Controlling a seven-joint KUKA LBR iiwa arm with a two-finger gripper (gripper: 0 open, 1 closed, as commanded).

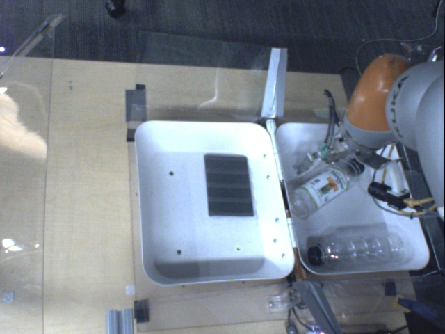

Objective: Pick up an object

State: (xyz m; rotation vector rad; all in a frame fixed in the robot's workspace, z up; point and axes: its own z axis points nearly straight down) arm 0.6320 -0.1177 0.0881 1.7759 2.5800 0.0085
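Note:
In the right bin [417,236] a small clear bottle with a green and white label [321,188] lies tilted near the bin's left wall. My gripper [325,158] hangs low over the bin's back part, just above that bottle's upper end; whether it touches the bottle is unclear. A larger clear plastic bottle with a black cap [358,250] lies on its side along the front wall. A black ribbed rectangular pad [228,185] lies flat in the middle of the left bin [160,207].
The grey arm with its orange band [375,96] comes in from the right over the right bin's back corner. A metal divider post [274,82] stands behind the seam between the bins. Wooden bench surface [76,186] stretches to the left.

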